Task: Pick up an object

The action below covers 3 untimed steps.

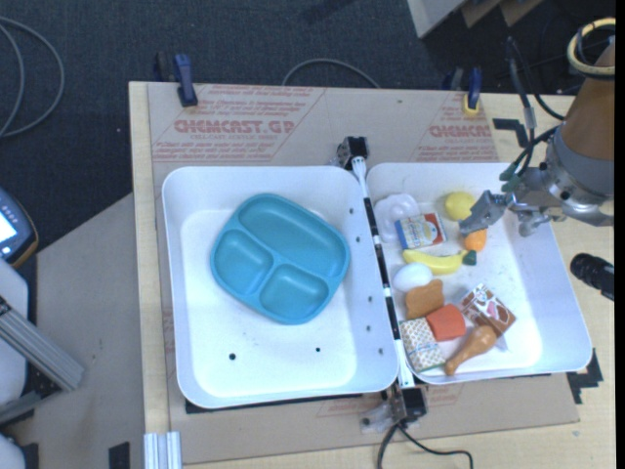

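My gripper hangs over the upper right of the right bin, open, with nothing between its fingers. Its left fingertip is just above a small orange carrot and right of a yellow lemon. Lower down lie a banana, a white egg, a brown bread slice, a red-orange block, a brown wrapper, a drumstick and a checkered cracker. A white packet sits at the upper left beside a clear cup.
A blue divided plate lies in the left bin. The ridge between the bins runs down the middle. Bare white floor shows along the right bin's right side, under the arm.
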Motion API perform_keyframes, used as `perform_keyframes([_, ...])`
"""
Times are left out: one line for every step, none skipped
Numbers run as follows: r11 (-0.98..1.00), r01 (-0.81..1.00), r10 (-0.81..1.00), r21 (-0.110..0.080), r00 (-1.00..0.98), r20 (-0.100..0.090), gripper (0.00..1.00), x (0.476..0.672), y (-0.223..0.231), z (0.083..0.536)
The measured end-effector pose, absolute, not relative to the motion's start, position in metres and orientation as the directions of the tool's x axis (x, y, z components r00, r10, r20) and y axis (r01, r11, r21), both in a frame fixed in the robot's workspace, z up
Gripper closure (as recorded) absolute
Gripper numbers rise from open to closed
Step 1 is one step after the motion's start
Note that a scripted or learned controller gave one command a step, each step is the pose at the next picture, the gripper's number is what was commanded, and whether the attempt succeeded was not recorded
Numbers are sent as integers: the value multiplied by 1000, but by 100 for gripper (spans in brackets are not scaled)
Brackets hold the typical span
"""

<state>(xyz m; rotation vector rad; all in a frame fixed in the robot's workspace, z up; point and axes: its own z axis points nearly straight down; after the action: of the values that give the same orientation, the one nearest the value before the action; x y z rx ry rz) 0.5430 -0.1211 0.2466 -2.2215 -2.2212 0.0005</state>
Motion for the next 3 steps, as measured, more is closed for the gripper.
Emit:
perform_keyframes([3,1000,1000,3,-3,1,0,603,-106,98])
perform_keyframes([-1,1000,1000,1,1,0,100,601,-107,112])
perform_keyframes([-1,1000,1000,1,1,0,0,601,-107,111])
